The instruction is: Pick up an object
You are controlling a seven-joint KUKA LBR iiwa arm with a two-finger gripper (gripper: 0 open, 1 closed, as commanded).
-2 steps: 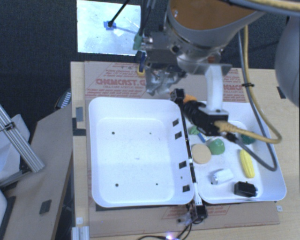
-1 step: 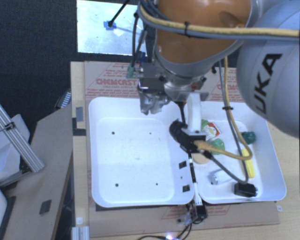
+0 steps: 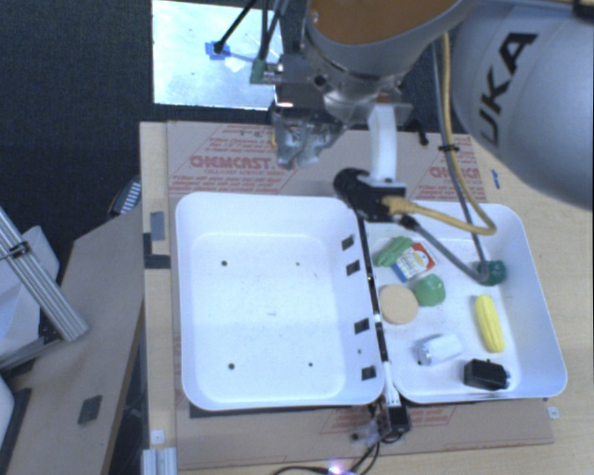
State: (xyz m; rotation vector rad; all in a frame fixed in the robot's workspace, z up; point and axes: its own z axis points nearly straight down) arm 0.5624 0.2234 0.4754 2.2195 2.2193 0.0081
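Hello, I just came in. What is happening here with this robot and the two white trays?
A grey and orange robot arm reaches in over the bench to pick up an object. Its claw hangs above the back edge of the left bin, with nothing seen in it. The objects all lie in the right bin: a yellow corn cob, a tan disc, a green piece, a black block and some others.

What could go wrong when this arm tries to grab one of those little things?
The tan disc, green piece and small packet are bunched together in the right bin, so it might nudge or catch two. The yellow corn looks rounded and could slip. The end effector sits far from them all.
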